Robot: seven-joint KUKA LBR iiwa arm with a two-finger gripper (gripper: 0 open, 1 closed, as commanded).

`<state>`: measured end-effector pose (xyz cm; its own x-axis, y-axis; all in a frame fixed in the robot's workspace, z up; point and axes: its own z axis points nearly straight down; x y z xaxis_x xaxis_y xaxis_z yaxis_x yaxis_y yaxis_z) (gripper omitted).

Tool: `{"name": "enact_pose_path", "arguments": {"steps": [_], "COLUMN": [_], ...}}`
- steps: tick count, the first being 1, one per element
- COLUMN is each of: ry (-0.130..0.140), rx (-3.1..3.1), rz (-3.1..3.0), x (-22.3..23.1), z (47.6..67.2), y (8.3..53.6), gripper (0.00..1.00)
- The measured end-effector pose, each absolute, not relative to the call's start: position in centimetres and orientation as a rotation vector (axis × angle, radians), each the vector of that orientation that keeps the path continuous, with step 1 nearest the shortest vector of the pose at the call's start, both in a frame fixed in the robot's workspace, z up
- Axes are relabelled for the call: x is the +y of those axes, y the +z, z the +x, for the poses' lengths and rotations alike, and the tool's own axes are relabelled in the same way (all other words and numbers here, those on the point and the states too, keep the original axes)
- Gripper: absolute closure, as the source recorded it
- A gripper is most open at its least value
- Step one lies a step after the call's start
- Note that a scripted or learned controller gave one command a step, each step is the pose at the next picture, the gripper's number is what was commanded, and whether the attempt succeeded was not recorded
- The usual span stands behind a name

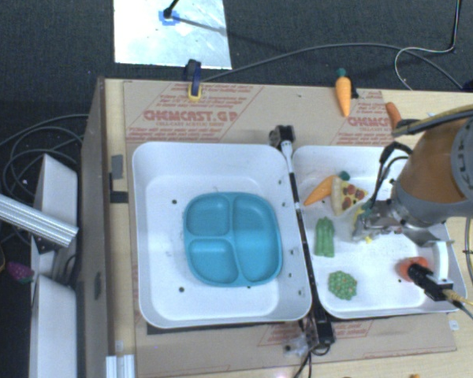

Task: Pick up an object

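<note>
In the left bin (154, 211) lies a blue divided plate (232, 239). The right bin (378, 305) holds a carrot (319, 190), pizza slice (346, 196), green pod (324, 237) and broccoli (343, 284). The gripper (368, 223) hangs among them; whether it is open or closed, I cannot tell.

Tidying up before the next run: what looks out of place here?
A toy carrot lies on the bench behind the right bin, outside both bins. The other toy food, including a green piece and a pizza slice, sits inside that bin. The blue divided plate lies flat in the left bin.
</note>
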<state>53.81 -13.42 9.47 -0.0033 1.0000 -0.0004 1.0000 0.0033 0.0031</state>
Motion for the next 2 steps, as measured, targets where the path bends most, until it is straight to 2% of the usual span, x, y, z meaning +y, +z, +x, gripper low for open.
{"name": "enact_pose_path", "arguments": {"steps": [1, 2], "ry": [0.003, 0.002], "rx": [2.221, 2.222], "rz": [2.216, 2.217], "x": [-12.71, -12.68], "z": [49.72, 49.68], "y": [20.55, 20.49], "gripper": [1.0, 0.0]}}
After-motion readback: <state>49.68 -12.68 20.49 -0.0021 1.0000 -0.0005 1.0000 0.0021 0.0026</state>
